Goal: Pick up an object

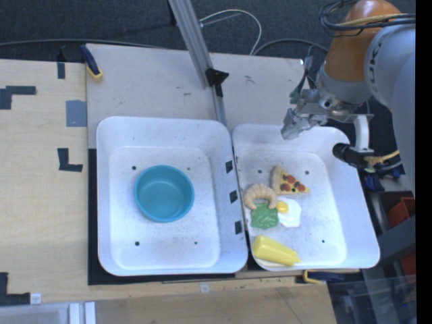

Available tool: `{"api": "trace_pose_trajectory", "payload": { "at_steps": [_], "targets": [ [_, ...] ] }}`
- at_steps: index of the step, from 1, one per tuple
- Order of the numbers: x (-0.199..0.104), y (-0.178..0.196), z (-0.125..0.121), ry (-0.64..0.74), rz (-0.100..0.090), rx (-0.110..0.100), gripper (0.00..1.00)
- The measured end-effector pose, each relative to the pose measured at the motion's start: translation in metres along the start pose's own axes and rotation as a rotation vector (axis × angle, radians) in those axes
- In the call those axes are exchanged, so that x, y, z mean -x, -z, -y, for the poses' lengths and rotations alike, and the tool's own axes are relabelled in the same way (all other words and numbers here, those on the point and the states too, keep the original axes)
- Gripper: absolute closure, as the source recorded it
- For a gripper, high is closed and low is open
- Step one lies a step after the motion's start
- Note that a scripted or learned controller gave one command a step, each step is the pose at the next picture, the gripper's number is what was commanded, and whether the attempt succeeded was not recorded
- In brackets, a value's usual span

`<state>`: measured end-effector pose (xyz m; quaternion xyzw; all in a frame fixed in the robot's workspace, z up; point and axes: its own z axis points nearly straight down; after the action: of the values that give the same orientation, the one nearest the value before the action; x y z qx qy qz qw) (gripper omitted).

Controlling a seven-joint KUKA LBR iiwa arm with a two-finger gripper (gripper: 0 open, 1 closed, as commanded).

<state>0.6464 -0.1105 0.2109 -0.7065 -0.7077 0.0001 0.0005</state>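
Two white bins side by side on bench. Left bin [115, 140] holds blue bowl [164, 193]. Right bin [351, 228] holds toy food in cluster: pizza slice [289, 181], croissant [260, 194], green leaf [264, 217], fried egg [289, 212], yellow piece [273, 250] at near edge. Gripper [291, 128] hangs above right bin's far rim, well apart from food. Cannot tell finger spread at this angle. Nothing visibly held. Judgement: pick not yet begun; descent, grasp, lift all remain.
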Motion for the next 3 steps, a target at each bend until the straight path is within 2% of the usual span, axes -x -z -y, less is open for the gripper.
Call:
{"api": "trace_pose_trajectory", "payload": {
  "at_steps": [2, 3],
  "targets": [
    [-0.087, 0.015, 0.038, 0.004, -0.001, -0.002, 1.0],
    [-0.136, 0.024, 0.049, 0.005, -0.001, -0.001, 1.0]
  ]
}}
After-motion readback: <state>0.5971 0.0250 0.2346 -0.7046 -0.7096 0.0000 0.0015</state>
